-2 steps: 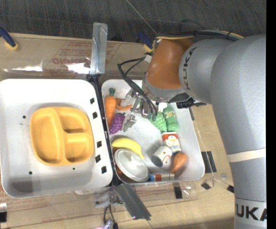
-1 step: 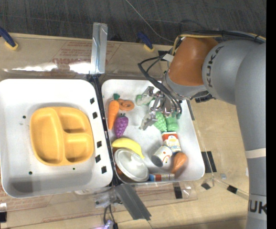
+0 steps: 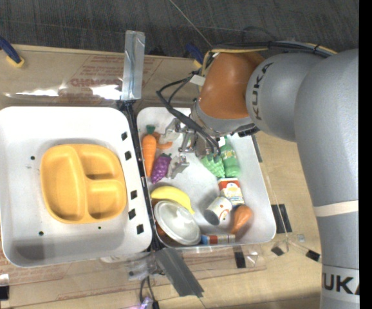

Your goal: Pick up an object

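Note:
My gripper (image 3: 181,152) hangs low over the upper part of the right bin (image 3: 258,192), its metal fingers pointing down-left. Just to its left lie an orange carrot (image 3: 148,153) and a purple bunch of grapes (image 3: 161,167). A green bottle (image 3: 223,161) lies right of the fingers. Lower in the bin sit a yellow banana (image 3: 173,196), a round metal tin (image 3: 177,223), a small white and red carton (image 3: 231,190), a white cup (image 3: 219,210) and a brown egg-shaped piece (image 3: 241,219). I see nothing between the fingers.
The left bin (image 3: 12,134) holds a yellow divided tray (image 3: 83,181). A black divider runs between the two bins. The grey arm and its orange band (image 3: 228,85) cover the right bin's upper right. Cables loop above the wrist.

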Motion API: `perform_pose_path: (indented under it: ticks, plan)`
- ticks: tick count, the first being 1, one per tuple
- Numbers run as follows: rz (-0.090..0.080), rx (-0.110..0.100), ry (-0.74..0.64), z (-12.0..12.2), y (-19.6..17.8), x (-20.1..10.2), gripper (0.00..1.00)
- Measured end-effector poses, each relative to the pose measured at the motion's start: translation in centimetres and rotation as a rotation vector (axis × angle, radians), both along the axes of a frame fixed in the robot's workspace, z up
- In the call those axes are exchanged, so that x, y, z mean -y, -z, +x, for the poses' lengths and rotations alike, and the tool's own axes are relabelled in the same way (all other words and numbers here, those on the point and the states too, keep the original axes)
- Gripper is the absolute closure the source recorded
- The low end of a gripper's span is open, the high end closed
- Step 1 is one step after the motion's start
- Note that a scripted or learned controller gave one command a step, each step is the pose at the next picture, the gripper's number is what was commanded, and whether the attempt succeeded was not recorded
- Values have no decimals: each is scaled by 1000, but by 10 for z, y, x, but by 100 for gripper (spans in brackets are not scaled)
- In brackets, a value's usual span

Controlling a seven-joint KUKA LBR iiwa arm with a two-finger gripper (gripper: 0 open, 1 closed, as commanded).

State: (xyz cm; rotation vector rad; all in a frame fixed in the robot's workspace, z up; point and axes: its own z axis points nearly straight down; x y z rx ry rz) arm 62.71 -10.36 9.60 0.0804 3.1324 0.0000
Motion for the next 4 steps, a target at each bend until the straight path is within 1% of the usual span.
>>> perform_pose_path:
  ticks: [1, 2, 3, 4]
  plan:
    - [-2, 10, -4, 3, -14, 0, 100]
    - [0, 9, 136, 18, -162, -28, 100]
    - [0, -5, 210, -51, -164, -8, 100]
    - [1, -4, 532, 7, -190, 19, 100]
